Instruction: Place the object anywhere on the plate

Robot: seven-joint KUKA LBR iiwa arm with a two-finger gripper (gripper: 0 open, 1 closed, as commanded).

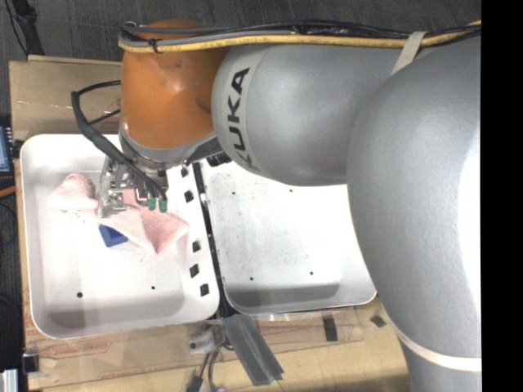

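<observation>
One pincer (131, 193) over left bin (49, 300) — touching pink cloth (159, 229); finger spread unclear — blue object (112, 237) beside.

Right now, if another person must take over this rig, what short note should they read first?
Tool: low in the left bin, over the pink cloth. I cannot tell if it is open or shut, or if it holds anything.
Things: the pink cloth lies crumpled in the upper half of the left bin; a small blue object shows at its lower edge, partly covered. The right bin is beside it, mostly under the arm.
Done: nothing appears placed yet.
Left: I cannot make out a plate here; find it, confirm the grasp, then place the object.
</observation>
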